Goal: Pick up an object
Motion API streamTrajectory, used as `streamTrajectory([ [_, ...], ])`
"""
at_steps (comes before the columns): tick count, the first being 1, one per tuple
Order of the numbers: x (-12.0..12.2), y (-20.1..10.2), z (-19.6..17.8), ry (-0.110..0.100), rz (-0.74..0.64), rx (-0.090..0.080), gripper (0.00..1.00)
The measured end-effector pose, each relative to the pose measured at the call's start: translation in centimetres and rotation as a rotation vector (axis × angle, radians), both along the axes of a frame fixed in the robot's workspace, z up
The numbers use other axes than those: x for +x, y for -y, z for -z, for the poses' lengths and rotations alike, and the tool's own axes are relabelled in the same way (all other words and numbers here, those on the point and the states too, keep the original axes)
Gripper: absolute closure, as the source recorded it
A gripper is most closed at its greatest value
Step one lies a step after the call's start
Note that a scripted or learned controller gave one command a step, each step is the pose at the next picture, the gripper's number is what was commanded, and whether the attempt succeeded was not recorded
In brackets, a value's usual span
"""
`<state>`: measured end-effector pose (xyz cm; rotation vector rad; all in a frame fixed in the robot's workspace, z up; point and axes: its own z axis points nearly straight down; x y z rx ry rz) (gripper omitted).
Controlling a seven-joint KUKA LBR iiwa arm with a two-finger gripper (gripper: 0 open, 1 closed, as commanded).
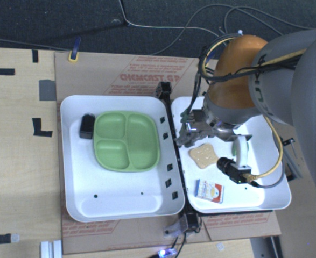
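One gripper (189, 135) is hanging low over the right bin (271, 195), just left of the tan cracker (203, 155); the finger gap is impossible to read from up here. The cracker is lying right below the arm (238, 79), with a small blue-and-red box (209, 190) sitting further down from it. Across the divider from the cracker, the left bin (71, 187) is carrying a green divided plate (127, 141) and a black block (86, 126) touching its left rim.
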<state>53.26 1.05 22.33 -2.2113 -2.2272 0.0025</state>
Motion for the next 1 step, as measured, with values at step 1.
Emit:
streamTrajectory([
  [1,-1.04,-4.90,-0.33,0.001,0.000,0.000,1.00],
])
